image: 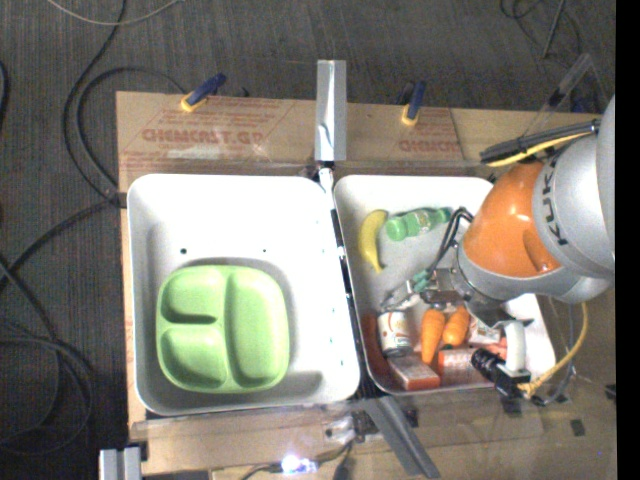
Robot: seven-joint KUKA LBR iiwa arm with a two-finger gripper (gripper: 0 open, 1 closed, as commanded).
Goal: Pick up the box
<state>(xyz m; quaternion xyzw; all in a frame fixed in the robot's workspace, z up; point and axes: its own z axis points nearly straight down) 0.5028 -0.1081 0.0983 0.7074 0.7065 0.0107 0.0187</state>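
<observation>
1. In the right bin, near its middle, the grey arm with the orange band (pixel 510 230) reaches in from the right, and its bulk covers the two-finger gripper (pixel 440 286); I cannot tell how the gripper is set or whether it grips anything.
2. Just below the gripper area lies an orange carrot-shaped toy (pixel 431 334), tilted, with a second orange piece (pixel 456 326) beside it on the right.
3. Left of the carrot stands a small tin can with a red and white label (pixel 396 332), close against the bin's left wall.
4. The small flat reddish-brown cardboard box (pixel 413 372) lies at the front edge of the right bin, just below the can and the carrot, apart from the gripper.
5. A red and white packet (pixel 462 360) lies just right of the box, and a black part of the arm's tooling (pixel 492 364) sits beside it.
6. Toward the back of the right bin, a yellow plastic banana (pixel 372 236) lies along the left wall, and a green plastic bottle (pixel 416 224) lies on its side next to it.
7. The shallow white right bin (pixel 410 184) touches the shallow white left bin (pixel 200 193) along their shared edge.
8. In the left bin, a light green plastic tray with compartments (pixel 224 328) rests flat near the front.
9. Both bins sit on a brown cardboard sheet (pixel 210 133) held by blue and yellow clamps (pixel 203 92).
</observation>
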